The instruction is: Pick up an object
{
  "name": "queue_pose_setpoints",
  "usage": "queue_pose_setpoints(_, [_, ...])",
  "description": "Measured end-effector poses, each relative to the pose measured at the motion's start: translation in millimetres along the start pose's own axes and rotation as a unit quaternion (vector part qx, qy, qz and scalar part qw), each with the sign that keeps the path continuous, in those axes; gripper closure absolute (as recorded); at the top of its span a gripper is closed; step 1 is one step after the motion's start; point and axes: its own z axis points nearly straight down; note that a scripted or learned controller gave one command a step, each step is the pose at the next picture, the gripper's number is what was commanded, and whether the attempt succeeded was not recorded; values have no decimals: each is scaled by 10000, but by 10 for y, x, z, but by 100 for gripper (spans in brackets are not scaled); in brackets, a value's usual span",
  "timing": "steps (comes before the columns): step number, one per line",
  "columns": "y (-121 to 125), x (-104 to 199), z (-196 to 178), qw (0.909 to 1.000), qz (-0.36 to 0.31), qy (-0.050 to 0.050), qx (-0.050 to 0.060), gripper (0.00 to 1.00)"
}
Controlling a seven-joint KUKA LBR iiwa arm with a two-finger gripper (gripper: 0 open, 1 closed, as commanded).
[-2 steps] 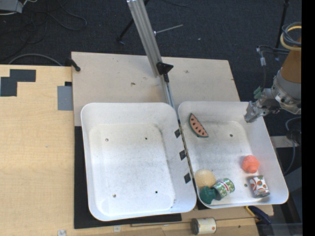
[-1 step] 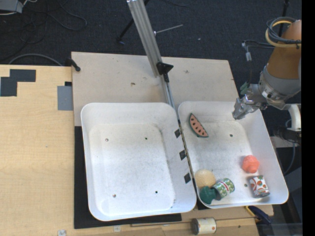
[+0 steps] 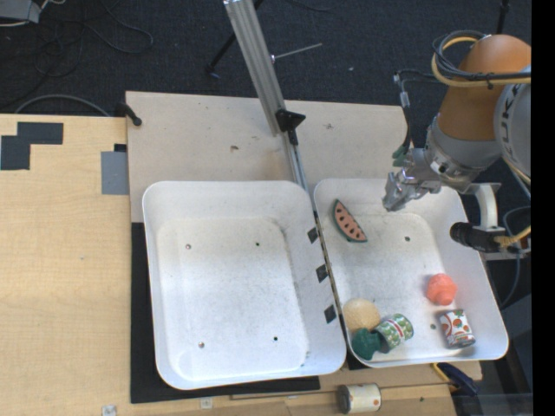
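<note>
The right bin (image 3: 408, 267) holds a watermelon slice (image 3: 349, 222) near its far left corner. A pink-orange ball (image 3: 440, 289) lies toward the bin's right side. A small can with red patterns (image 3: 456, 328) rests at the near right corner. A beige round object (image 3: 362, 314), a dark green object (image 3: 368, 343) and a green-banded can (image 3: 395, 330) cluster at the near left. My gripper (image 3: 395, 196) hangs over the far edge of the right bin, to the right of the watermelon slice, with nothing seen between its fingers.
The left bin (image 3: 234, 284) sits beside the right one, with black clips (image 3: 321, 271) along the shared wall. A slanted aluminium rail (image 3: 260, 68) rises behind the bins. A small cylinder (image 3: 358, 398) lies on the bench in front of the bins.
</note>
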Motion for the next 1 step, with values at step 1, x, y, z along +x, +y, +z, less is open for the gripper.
queue_pose_setpoints(1, [58,579,-128,10000,-7,0,-7,100])
